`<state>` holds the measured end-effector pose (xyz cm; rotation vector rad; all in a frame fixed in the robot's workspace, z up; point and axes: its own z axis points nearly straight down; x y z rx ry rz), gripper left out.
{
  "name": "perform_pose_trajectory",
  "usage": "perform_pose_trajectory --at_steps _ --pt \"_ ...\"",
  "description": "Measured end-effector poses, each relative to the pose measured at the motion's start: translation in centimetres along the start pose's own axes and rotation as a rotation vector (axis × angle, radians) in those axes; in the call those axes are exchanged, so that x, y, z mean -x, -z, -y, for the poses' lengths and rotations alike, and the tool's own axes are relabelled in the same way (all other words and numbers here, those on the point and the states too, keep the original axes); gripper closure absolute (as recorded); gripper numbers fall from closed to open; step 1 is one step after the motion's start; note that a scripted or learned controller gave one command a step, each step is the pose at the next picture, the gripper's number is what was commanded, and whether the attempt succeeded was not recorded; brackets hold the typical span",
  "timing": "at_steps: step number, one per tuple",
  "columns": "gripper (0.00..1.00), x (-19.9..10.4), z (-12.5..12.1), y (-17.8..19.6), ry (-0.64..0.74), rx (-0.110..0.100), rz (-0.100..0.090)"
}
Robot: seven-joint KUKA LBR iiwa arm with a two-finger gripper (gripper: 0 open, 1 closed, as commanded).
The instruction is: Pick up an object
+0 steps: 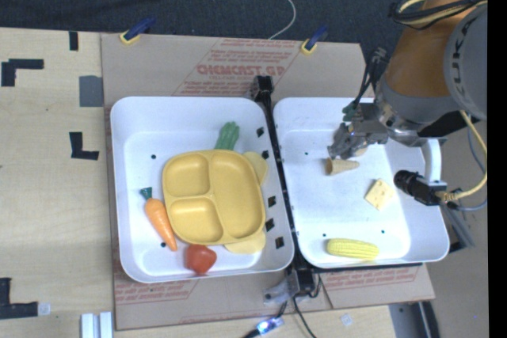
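Nothing lifted yet: gripper (pixel 346 150) low in right bin (pixel 317 194), just above tan wedge (pixel 342 166); finger spread impossible to tell. Grasp and lift left.

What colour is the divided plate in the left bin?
Pale yellow, seen in the camera view: the divided plate in the left bin.

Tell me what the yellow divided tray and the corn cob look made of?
The yellow three-compartment tray looks like moulded plastic: uniform colour, smooth matte surface, rounded edges. The yellow corn cob seems a plastic toy too, evenly coloured with a slight sheen, though rubber is possible.
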<state>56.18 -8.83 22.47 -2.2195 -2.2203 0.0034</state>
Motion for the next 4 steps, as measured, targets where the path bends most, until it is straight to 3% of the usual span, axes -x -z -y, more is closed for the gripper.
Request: perform_pose_trajectory --at_steps 1,2,4 --pt "1.0 0.1 0.1 0.5 0.0 0.003 0.0" --pt "1.0 0.0 1.8 0.4 -0.001 0.0 0.0" --pt "1.0 0.3 0.8 -1.1 0.001 0.001 0.0"
